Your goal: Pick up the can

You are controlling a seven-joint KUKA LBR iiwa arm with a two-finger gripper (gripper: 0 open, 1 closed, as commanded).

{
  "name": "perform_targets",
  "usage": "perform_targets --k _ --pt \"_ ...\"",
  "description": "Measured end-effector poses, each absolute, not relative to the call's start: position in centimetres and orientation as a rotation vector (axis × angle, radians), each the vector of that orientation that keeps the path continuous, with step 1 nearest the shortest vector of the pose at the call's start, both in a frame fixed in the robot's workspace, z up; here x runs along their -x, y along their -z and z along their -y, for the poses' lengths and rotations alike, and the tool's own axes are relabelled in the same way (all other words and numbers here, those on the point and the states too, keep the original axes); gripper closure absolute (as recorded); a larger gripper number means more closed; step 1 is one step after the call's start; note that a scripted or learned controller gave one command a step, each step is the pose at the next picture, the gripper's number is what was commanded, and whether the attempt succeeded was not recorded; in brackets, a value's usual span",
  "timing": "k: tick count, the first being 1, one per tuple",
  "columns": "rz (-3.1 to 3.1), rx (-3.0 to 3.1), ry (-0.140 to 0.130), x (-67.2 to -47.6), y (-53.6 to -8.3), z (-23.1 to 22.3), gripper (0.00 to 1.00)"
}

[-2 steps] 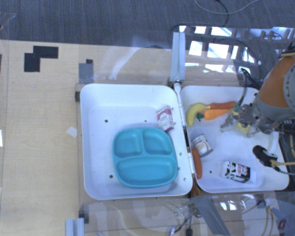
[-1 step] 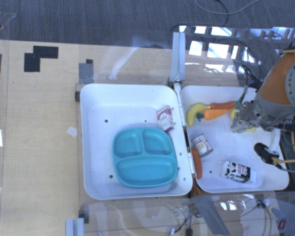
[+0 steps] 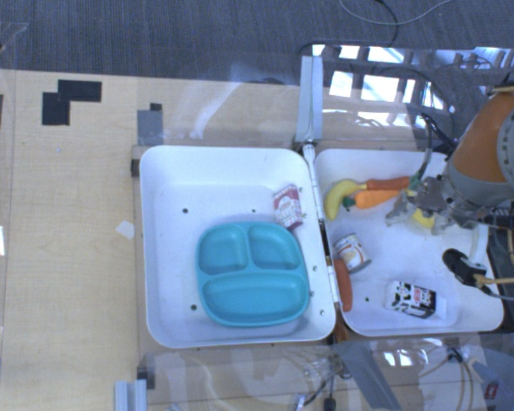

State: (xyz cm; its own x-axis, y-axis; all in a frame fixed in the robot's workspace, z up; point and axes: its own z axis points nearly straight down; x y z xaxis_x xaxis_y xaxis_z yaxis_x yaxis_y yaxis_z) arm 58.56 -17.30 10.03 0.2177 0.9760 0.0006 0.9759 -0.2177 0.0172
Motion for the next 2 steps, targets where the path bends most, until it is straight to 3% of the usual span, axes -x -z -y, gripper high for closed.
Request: perform_targets --k 1,2 --pt "-2.108 -2.328 -0.005 -65.9 -8.7 8.7 0.00" --pt "-1.837 -2.542 -0.009 -67.0 -18.7 7.0 0.00"
